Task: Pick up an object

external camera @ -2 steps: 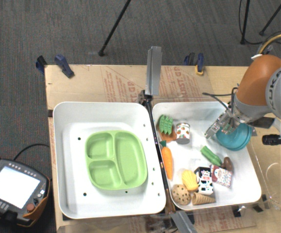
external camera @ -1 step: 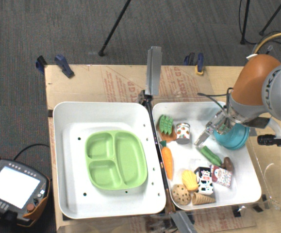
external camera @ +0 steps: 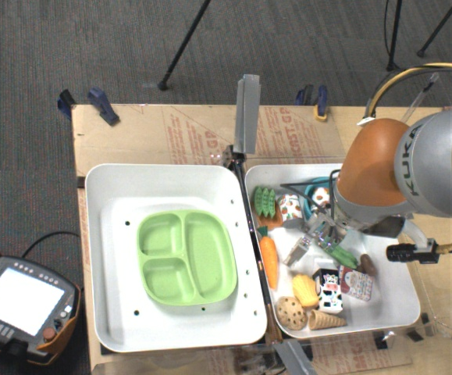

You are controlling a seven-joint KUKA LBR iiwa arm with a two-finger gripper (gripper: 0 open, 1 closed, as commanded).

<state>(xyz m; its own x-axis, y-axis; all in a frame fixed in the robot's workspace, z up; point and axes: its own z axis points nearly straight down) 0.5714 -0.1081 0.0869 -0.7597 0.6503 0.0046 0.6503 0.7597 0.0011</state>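
One word, KUKA, marks the arm (external camera: 425, 170); tool (external camera: 317, 237) finger state unclear above toys.

Fixed overhead camera, slanted — both bins (external camera: 101, 209)

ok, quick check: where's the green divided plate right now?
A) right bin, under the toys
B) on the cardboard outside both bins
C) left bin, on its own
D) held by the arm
C: the green divided plate lies flat in the left bin, while the carrot, cookie and other toys crowd the right bin.
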